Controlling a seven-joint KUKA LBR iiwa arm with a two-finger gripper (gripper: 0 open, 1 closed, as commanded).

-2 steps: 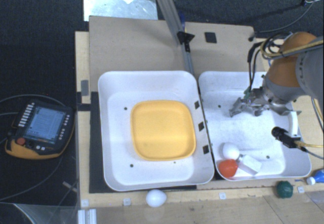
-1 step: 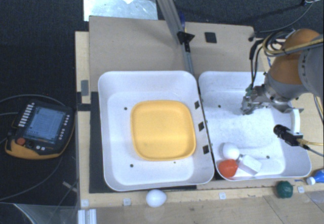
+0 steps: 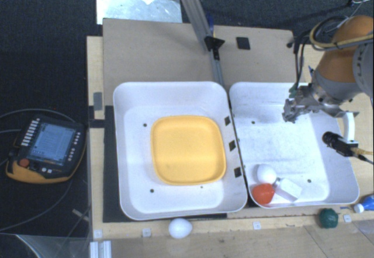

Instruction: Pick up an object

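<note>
A yellow square plate (image 3: 189, 149) lies in the left bin (image 3: 131, 152). In the right bin (image 3: 292, 152), near its front left corner, sit a white ball (image 3: 266, 173), an orange-red round object (image 3: 263, 194) and a small white block (image 3: 287, 189). My gripper (image 3: 291, 112) hangs over the back right part of the right bin, well behind those objects. Nothing shows between its fingers.
A white egg-shaped object (image 3: 180, 227) lies on the bench in front of the left bin. A dark green ball (image 3: 328, 218) sits at the front right, outside the bins. A teach pendant (image 3: 44, 150) lies on the floor to the left. A metal pole (image 3: 196, 9) slants over the back.
</note>
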